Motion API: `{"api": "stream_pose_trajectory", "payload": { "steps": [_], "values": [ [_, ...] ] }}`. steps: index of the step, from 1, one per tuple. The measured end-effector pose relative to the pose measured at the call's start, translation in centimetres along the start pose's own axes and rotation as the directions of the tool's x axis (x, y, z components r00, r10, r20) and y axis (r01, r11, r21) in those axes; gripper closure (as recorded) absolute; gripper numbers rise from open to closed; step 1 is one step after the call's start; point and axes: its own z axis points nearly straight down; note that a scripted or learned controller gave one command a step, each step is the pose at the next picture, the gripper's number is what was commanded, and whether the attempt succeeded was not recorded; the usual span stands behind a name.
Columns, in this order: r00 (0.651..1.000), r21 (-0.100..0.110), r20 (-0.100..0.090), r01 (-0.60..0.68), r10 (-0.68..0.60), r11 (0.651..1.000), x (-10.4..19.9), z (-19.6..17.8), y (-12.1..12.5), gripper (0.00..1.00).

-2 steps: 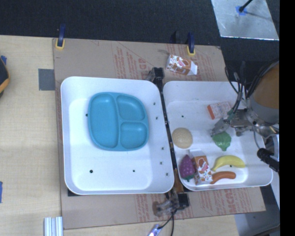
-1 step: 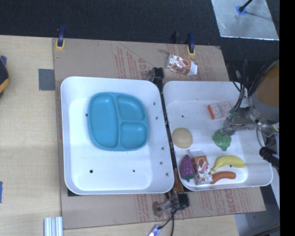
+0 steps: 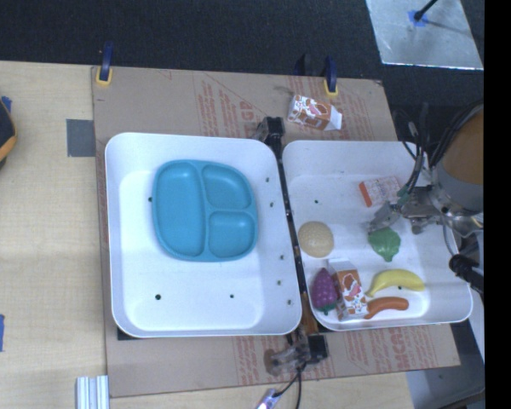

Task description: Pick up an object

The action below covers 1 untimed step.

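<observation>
The right bin (image 3: 324,164) holds several toy foods: a green piece (image 3: 384,244), a tan round bun (image 3: 316,239), purple grapes (image 3: 324,290), a small printed carton (image 3: 350,292), a yellow banana (image 3: 397,280), a red-orange sausage (image 3: 387,305) and an orange-and-white packet (image 3: 376,189). My gripper (image 3: 398,215) hangs over the bin's right part, just above and beside the green piece. One grey finger (image 3: 381,221) points down-left toward it. Nothing shows between the fingers.
The left bin (image 3: 132,228) carries a blue divided plate (image 3: 206,210). A small red-and-white packet (image 3: 314,113) lies on the cardboard behind the right bin. The arm's cables and grey body (image 3: 447,190) crowd the right bin's right edge.
</observation>
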Motion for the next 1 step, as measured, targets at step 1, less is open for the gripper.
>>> {"api": "stream_pose_trajectory", "payload": {
  "steps": [1],
  "values": [
    [1.0, -0.001, -0.002, 0.0, 0.0, 1.0, 2.43, 3.11, 0.94, 0.0]
  ]
}}
